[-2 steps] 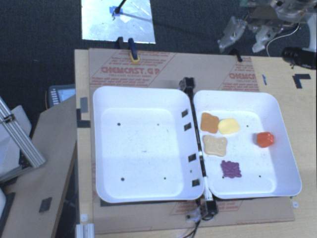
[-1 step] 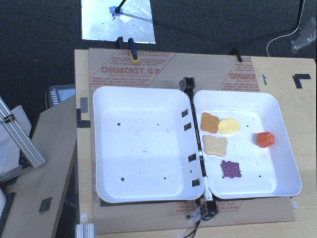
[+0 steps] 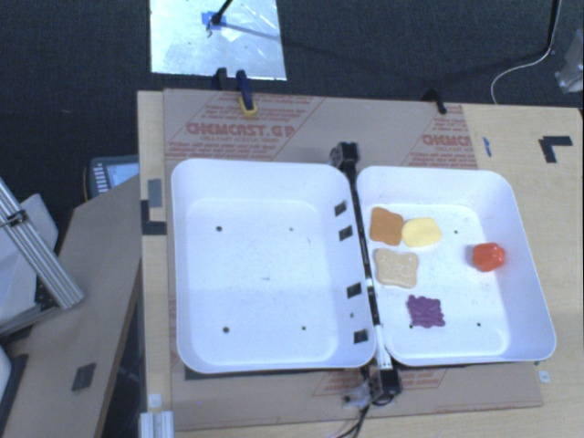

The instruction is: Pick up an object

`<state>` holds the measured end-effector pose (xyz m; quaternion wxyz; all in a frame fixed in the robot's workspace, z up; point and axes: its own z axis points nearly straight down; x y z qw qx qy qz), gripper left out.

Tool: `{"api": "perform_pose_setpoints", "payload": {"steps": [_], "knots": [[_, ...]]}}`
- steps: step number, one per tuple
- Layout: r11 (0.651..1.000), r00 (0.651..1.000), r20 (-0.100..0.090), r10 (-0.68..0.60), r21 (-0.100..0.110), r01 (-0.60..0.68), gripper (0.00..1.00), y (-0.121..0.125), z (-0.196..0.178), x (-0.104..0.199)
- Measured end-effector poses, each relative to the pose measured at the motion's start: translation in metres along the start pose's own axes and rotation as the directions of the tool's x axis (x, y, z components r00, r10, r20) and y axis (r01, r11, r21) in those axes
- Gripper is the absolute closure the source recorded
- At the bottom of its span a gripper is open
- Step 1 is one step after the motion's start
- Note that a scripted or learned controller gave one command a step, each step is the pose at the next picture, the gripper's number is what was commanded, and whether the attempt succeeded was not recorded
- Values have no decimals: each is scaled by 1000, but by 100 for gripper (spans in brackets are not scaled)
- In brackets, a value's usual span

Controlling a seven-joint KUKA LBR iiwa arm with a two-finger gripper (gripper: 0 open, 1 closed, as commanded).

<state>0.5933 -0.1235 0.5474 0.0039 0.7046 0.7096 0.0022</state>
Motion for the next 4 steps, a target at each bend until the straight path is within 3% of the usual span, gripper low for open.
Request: {"api": "perform_pose_setpoints", "payload": {"steps": [1, 2, 3, 4], "knots": [[1000, 1000, -6, -4, 19, 4, 100, -9, 115, 77], [1000, 1000, 0, 14, 5, -14, 100, -82, 99, 7], [1000, 1000, -3, -6, -5, 6, 100, -47, 6, 93], [1000, 1000, -5, -7, 6, 7, 100, -51, 12, 179]]}}
